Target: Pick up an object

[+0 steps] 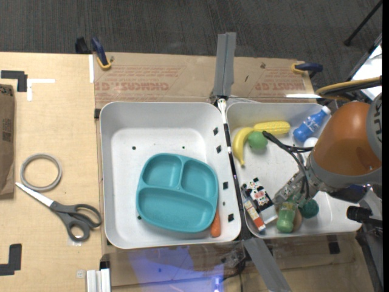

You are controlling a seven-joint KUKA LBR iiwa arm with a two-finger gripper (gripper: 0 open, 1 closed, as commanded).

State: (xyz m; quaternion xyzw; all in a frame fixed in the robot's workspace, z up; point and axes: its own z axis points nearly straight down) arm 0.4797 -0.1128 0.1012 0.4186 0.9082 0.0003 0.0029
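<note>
Lower right of frame: end effector over green toy; I cannot tell its opening. Toy looks light, smooth; grip midsection.

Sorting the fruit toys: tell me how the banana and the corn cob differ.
The banana is curved and smooth; the corn cob is straight and looks bumpy. The banana runs down along the bin's left wall; the corn cob lies across near the back. Both are yellow and lie in the right bin.

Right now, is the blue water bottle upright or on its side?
On its side: the blue water bottle lies flat in the right bin, white cap pointing toward the far right corner.
</note>
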